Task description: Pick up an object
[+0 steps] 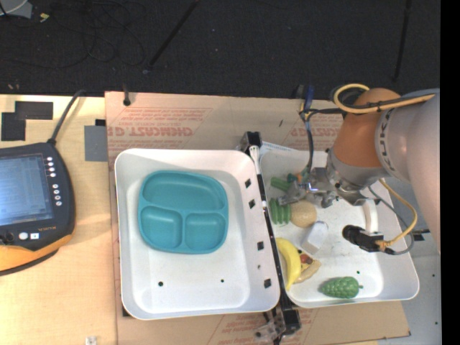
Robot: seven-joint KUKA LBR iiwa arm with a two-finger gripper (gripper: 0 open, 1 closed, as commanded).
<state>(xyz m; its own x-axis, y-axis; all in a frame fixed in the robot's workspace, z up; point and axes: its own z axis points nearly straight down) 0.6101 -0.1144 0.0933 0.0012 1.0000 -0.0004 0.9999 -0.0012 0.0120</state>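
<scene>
Teal tray [183,213] in left bin [133,264], banana [290,259] in right bin [395,282], hand [314,187] state unclear

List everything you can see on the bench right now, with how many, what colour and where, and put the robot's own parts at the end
left bin: 1, white, middle of view
divided plate: 1, teal, in the left bin
right bin: 1, white, beside the left bin
banana: 1, yellow, right bin's left wall
bumpy green object: 1, green, right bin's near edge
beige round object: 1, beige, right bin, below the gripper
green ridged object: 1, green, left of the beige one
handheld control pad: 1, grey with orange rim, far left
cardboard sheet: 1, brown, under both bins
arm: 1, grey with orange band, from the right
gripper: 1, dark, low over the right bin
</scene>
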